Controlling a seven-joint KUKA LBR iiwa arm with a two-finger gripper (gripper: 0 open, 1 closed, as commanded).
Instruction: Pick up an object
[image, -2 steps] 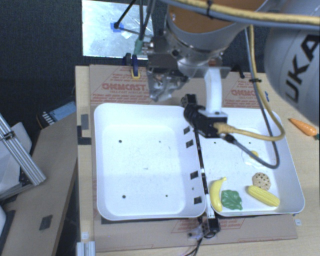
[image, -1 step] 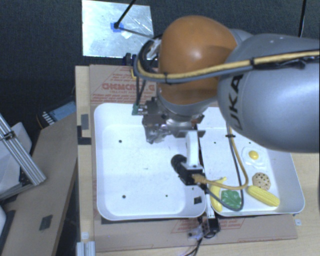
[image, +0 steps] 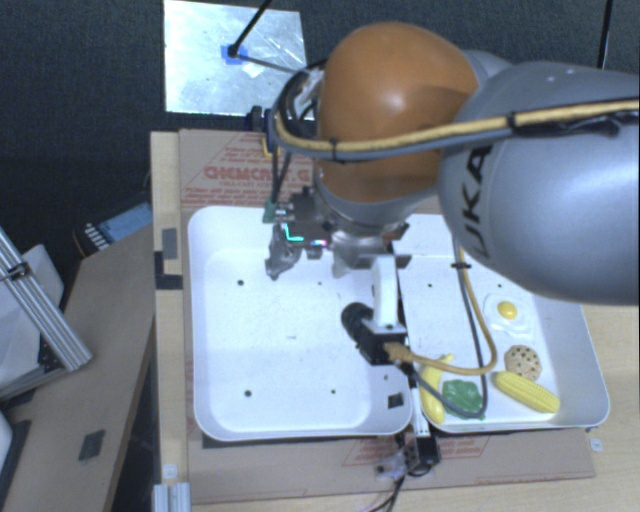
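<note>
My pincer (image: 312, 262) hangs over the far side of the left bin (image: 250, 360), spread open, nothing in it. Pick candidates sit in the right bin (image: 575, 365), near end: fried egg (image: 507, 312), cookie (image: 522, 360), corn cob (image: 527, 392), green piece (image: 462, 395).

We lose the far part of the right bin (image: 572, 350) behind the arm (image: 540, 190), which itself runs off the right edge. The gripper (image: 283, 260), over the left bin (image: 260, 375), is dark and blurred. A yellow thing (image: 432, 400) lies partly under a green lump (image: 462, 396) that we cannot identify.
</note>
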